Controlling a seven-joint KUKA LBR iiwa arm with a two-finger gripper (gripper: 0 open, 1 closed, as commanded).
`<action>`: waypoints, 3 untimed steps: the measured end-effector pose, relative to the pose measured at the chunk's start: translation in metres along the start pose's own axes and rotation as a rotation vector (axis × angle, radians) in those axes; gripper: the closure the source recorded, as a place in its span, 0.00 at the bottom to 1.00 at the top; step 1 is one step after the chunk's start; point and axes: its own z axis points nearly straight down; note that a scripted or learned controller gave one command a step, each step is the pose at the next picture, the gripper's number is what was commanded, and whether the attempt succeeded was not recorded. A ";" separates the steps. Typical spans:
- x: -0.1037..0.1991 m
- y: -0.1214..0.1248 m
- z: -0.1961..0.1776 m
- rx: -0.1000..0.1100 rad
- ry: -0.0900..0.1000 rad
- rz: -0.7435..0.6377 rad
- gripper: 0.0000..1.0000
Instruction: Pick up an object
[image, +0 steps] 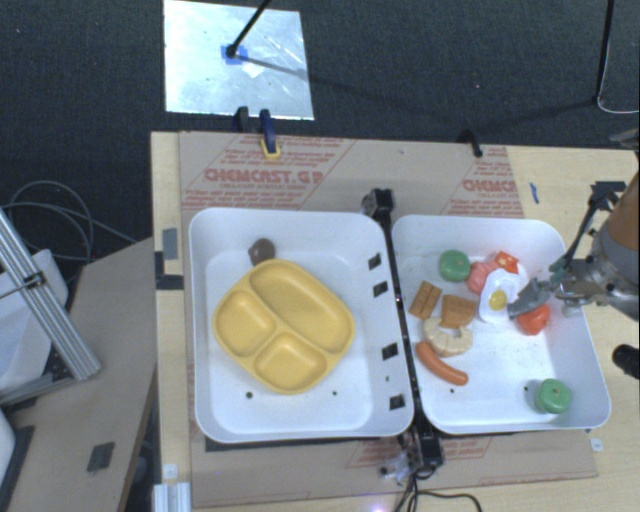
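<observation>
Gripper (527, 303) low in right bin (575, 345), jaw state unclear — tips among fried-egg toy (495, 297) and red piece (534, 320); crowding risks nudging neighbours, grasp slipping or catching two

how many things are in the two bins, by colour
green: 2, one and one
yellow: 1, divided plate
brown or tan: 4, including a small brown piece
red or orange: 3, including a sausage
white: 1, fried egg
total: 11
</observation>
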 end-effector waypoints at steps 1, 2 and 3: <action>-0.006 0.061 0.121 -0.001 -0.001 -0.004 0.00; -0.011 0.120 0.114 -0.002 -0.001 -0.004 0.00; -0.012 0.116 0.104 0.015 0.004 -0.005 1.00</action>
